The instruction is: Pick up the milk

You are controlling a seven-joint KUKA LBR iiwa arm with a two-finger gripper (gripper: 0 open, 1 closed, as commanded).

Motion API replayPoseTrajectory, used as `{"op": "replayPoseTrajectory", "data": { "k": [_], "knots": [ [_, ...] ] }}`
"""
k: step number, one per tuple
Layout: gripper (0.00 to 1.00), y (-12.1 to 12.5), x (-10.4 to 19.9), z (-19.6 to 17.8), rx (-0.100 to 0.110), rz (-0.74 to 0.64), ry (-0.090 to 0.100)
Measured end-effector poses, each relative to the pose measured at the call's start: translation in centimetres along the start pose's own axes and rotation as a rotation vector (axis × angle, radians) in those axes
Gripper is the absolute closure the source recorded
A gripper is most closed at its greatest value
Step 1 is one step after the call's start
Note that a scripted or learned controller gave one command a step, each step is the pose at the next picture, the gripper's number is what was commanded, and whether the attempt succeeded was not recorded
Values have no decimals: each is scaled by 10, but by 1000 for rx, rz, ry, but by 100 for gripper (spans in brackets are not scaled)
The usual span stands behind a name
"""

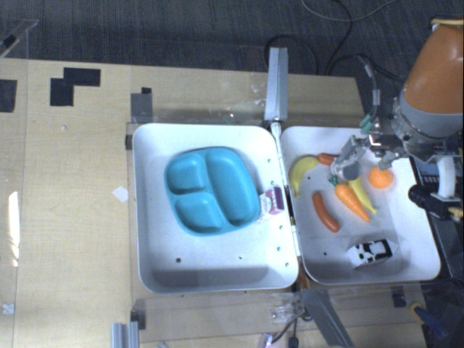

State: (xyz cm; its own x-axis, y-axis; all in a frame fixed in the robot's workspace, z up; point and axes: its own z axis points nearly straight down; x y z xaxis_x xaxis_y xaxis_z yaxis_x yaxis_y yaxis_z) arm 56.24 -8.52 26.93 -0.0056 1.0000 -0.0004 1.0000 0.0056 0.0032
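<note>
The metal hand [348, 162], fingers spread open, hangs over the tapered carrot [351, 199]; the boxy black-and-white milk [372, 251] lies nearby.

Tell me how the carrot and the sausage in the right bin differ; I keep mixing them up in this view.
The carrot is orange and tapers to a point, while the sausage is darker red with rounded ends. The carrot looks longer and thicker; the sausage is slimmer. The carrot lies against a yellow banana beneath the gripper, whereas the sausage lies apart on bare bin floor. Both lie flat at a similar slant.

Fixed overhead view, slanting onto bins [217, 281]
</note>
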Motion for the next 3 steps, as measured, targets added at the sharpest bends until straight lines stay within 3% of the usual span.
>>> {"op": "replayPoseTrajectory", "data": {
  "k": [1,2,3],
  "knots": [
    [0,99,40,85,0,57,1],
    [100,101,42,72,-8,54,1],
    [100,108,93,-42,-5,37,1]
  ]
}}
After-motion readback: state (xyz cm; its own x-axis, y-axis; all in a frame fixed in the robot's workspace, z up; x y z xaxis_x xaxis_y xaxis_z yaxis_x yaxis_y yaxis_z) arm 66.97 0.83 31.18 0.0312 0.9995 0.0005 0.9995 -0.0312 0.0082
